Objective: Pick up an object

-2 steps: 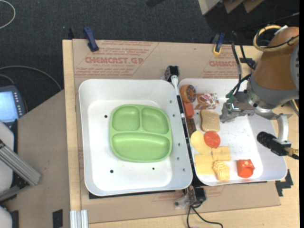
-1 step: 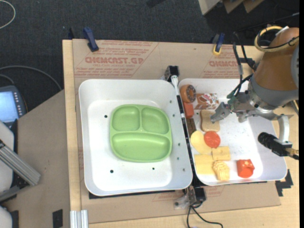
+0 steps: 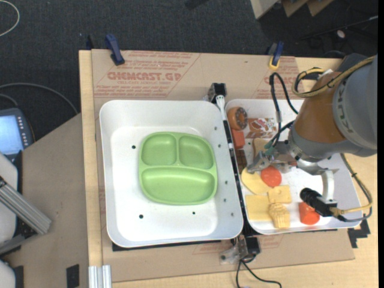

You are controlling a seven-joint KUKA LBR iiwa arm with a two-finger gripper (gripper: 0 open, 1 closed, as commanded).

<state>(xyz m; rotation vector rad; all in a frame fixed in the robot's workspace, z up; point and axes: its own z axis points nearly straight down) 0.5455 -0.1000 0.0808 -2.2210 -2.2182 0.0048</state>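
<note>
- A shallow white plastic bin (image 3: 114, 161) was seen at the centre left of the frame, and a light green three-compartment plastic plate (image 3: 177, 168) lay flat in its middle.
- A second shallow white bin (image 3: 348, 188) at the right was crowded with toy food: a round red tomato-like piece (image 3: 271, 176), pale yellow cheese-like blocks (image 3: 258, 206), a ridged yellow corn-like piece (image 3: 279, 215), an orange-red piece (image 3: 309, 216) and a brown round piece (image 3: 238, 118).
- The grey arm with its orange band (image 3: 318, 122) was reached in from the right above this bin.
- The gripper (image 3: 268, 156) was lowered just above the red piece; whether anything was grasped cannot be told.
- Both bins rested on a brown cardboard sheet (image 3: 150, 71).
</note>
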